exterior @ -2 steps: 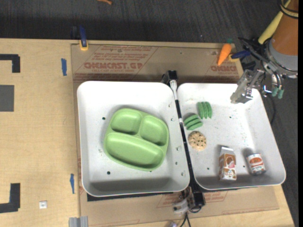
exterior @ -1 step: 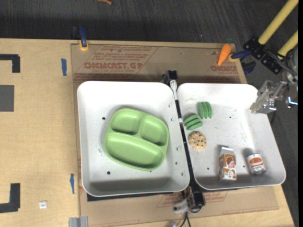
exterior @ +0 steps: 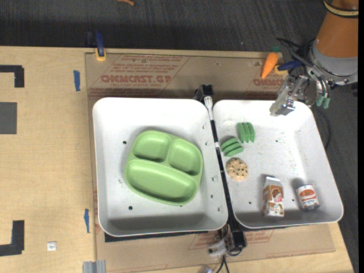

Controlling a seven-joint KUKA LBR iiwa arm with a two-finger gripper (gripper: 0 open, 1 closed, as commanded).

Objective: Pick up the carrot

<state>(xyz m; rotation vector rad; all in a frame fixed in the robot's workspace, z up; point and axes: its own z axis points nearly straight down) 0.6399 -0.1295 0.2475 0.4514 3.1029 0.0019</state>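
1. The cardboard-topped bench (exterior: 45, 129) bears a left bin (exterior: 108, 129) and a right bin (exterior: 284, 152).
2. The carrot (exterior: 269, 65) lies on the cardboard just past the right bin's far rim.
3. The gripper (exterior: 283, 106) hangs nearby; open or closed, I cannot tell.

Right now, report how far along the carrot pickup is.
Done: nothing visible. The carrot lies on the cardboard beyond the right bin's far rim, outside both bins. In hand: the gripper hangs over that rim, near the carrot but apart from it. Left: reach it, grip, lift.
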